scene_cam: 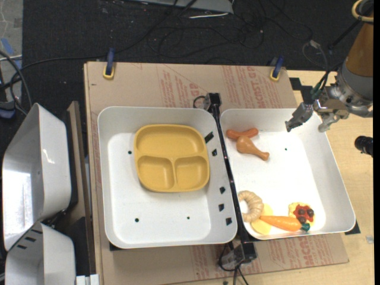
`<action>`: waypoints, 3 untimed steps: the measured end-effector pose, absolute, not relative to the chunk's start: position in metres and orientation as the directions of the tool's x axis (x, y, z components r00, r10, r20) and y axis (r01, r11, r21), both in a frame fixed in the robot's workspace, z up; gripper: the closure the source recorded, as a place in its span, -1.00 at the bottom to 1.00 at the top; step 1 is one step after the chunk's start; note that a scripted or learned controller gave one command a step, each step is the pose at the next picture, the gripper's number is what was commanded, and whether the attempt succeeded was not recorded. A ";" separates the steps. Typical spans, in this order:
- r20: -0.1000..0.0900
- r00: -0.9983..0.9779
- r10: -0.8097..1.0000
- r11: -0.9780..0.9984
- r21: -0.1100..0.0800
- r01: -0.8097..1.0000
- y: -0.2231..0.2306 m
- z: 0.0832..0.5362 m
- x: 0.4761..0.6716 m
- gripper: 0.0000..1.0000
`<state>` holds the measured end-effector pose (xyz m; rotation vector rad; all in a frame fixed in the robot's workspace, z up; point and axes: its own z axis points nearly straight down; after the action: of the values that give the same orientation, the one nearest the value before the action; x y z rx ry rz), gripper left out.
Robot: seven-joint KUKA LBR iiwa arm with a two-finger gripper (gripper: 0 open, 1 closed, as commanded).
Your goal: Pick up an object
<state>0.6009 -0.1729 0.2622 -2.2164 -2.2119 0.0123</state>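
Left of my spread, empty jaws (313, 119) lies the orange plastic drumstick (253, 149), long axis pointing down-right.

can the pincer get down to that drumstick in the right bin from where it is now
Probably yes. The pincer hangs open over the right bin's far edge, and the drumstick lies on bare floor with nothing over it; only the sausage lies close beside it.

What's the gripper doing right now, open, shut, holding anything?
Gripper: open, holding nothing, with its fingers spread above the top right corner of the right bin, clear of the toy chicken drumstick.
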 end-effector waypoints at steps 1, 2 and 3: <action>-0.001 -0.001 1.000 0.001 0.000 1.000 -0.172 0.270 0.603 -1.00; 0.001 0.000 1.000 0.000 -0.004 1.000 -0.166 0.208 0.604 -1.00; 0.000 0.000 1.000 0.000 -0.003 1.000 -0.166 0.147 0.610 -1.00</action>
<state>0.6103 -0.1665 0.1469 -2.2205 -2.2198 0.0031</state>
